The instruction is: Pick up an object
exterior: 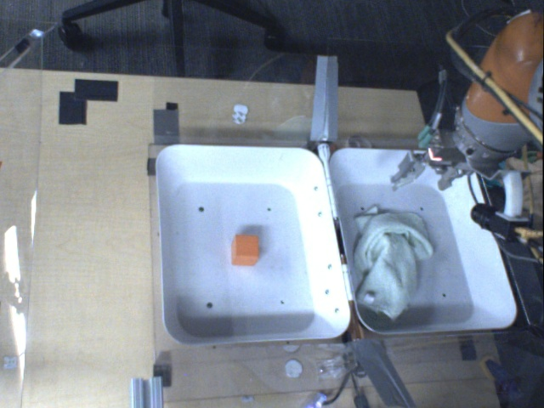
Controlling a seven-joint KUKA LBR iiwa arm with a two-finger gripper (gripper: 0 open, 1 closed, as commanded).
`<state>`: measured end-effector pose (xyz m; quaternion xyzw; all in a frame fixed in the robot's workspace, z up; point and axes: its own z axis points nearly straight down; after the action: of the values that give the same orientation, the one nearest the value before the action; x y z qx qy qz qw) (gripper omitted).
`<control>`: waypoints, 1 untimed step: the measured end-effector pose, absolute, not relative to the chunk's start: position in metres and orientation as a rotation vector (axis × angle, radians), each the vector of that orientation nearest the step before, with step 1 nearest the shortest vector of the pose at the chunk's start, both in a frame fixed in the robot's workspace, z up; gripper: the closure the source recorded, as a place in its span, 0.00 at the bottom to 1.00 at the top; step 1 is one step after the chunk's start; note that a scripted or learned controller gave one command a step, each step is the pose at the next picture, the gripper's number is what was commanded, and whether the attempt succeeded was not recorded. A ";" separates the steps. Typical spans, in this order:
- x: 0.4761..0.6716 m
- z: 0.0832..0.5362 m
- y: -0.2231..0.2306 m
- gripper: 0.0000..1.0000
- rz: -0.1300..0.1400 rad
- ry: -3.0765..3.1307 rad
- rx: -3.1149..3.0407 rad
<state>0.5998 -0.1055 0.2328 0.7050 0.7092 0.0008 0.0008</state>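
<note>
camera view:
gripper: I see the gripper [427, 167] over the right bin [489, 308], at its 12 o'clock rim, fingers spread, nothing between them.
targets: crumpled cloth [389, 257] sits mid-bin, at 7 o'clock from the claw; orange cube [246, 249] centred in the left bin [183, 228].
approach: I'd take the cloth. It's nearest. Drop onto its highest fold, pinch across a ridge.
edges: divider wall touches the cloth's 9 o'clock side; I'd stay off it.
room: open floor at the cloth's 3 o'clock, so come in from there.
</note>
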 end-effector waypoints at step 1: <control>0.603 0.096 -0.117 0.00 0.008 2.010 2.409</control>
<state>0.6026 -0.1169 0.0965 0.7679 0.6406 0.0025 0.0019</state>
